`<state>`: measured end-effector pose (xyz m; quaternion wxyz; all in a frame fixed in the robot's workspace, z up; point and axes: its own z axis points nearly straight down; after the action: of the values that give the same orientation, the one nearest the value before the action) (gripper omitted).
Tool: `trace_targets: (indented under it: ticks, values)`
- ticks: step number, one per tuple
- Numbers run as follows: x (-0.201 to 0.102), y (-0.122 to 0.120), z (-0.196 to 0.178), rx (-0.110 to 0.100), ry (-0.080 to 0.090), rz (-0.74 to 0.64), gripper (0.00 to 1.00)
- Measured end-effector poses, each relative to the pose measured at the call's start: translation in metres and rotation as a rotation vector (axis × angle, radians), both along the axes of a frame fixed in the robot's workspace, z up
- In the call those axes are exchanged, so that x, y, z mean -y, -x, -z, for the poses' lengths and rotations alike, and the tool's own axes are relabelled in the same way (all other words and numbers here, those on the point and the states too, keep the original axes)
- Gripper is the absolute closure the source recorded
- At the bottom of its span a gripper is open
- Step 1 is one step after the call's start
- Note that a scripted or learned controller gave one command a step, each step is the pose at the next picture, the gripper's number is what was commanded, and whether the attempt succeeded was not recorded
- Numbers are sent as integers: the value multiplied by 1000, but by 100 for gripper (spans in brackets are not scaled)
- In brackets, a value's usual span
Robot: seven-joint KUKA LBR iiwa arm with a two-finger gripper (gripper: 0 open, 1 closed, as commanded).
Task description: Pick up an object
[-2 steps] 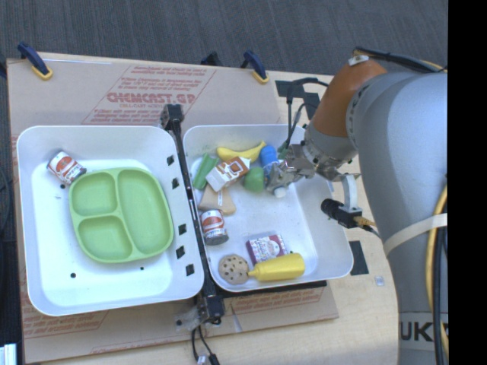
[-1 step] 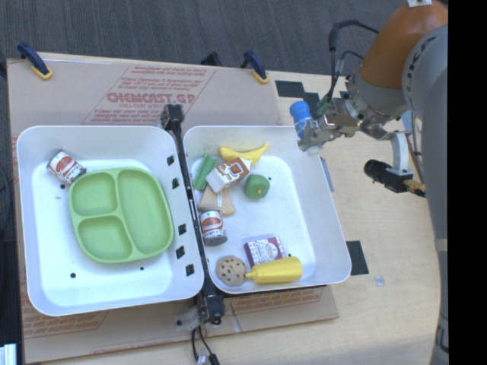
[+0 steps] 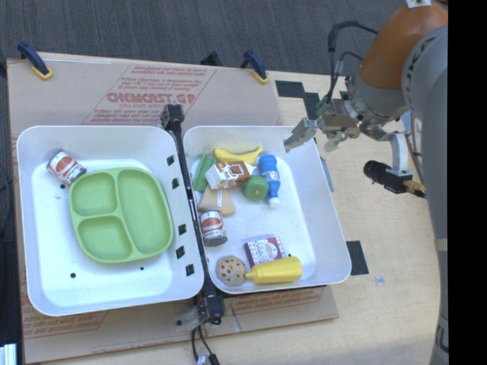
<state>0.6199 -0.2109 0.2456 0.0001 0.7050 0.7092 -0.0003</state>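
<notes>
The blue bottle [image 3: 269,175] is lying in the right bin [image 3: 323,219] beside the banana [image 3: 237,155]. It is looking light, stiff and slick, so gripping across its middle is seeming safest. The gripper [image 3: 318,131] is hovering over the bin's far right corner, holding nothing; how wide it is standing, I cannot tell.

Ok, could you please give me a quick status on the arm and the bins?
Claw over right white bin's top-right corner, nothing held. Yellow banana and blue bottle nearest. Green divided plate in left bin.
</notes>
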Motion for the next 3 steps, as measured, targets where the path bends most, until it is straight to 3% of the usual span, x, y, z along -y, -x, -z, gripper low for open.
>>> trace_targets:
  ticks: [1,2,3]
  values:
    - [-1,46,142,-7,-3,0,0]
    - [-28,144,154,-5,-3,-2,0]
    - [-27,143,144,-5,-2,-7,100]
